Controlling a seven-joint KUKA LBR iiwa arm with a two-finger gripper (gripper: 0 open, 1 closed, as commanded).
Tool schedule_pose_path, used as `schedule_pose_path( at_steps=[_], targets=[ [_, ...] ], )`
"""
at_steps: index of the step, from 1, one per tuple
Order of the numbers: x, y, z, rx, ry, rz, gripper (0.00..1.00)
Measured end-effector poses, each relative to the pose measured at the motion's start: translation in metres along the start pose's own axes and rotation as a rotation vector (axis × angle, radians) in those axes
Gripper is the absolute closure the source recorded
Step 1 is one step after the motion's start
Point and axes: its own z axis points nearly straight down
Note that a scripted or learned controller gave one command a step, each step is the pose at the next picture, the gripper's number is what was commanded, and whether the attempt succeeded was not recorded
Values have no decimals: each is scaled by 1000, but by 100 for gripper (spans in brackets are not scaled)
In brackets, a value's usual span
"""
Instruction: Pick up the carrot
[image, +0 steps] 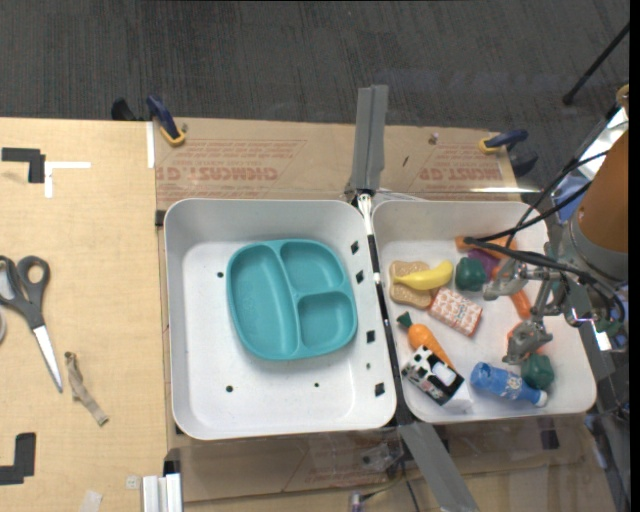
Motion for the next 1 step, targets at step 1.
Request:
schedule_pose_path(
  at_steps=[1],
  targets=[
    [-44, 88, 50, 0, -1, -37, 0]
  ],
)
